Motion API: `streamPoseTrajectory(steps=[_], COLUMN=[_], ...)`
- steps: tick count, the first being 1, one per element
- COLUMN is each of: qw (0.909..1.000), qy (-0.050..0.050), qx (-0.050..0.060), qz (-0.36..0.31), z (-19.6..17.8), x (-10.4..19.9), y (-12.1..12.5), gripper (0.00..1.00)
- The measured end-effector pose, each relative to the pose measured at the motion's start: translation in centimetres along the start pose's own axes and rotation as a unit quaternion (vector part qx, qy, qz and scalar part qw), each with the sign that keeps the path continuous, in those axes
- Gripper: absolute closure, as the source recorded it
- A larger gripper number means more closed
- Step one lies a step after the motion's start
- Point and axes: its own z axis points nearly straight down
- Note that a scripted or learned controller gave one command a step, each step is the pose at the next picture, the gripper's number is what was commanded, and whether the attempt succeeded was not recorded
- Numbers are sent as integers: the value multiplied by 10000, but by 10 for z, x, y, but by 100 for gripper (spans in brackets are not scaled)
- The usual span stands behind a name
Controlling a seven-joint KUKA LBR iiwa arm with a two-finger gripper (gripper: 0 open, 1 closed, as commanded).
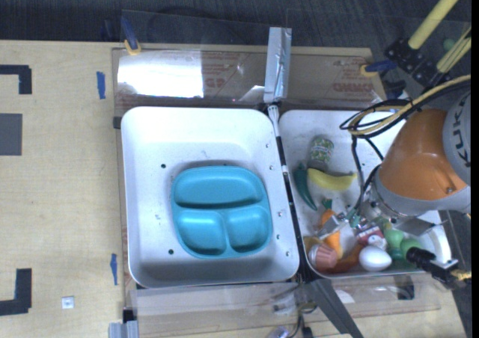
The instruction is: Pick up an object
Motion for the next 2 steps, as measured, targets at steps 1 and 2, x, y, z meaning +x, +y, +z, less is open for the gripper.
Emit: streamPoseTrajectory(steps=[1,2], qw=[9999,9933], qy=[-19,15], qx=[-17,32], qz=[-144,-1152], z=[-124,-66], x=[-6,-15], y=[46,40], gripper=[0,0])
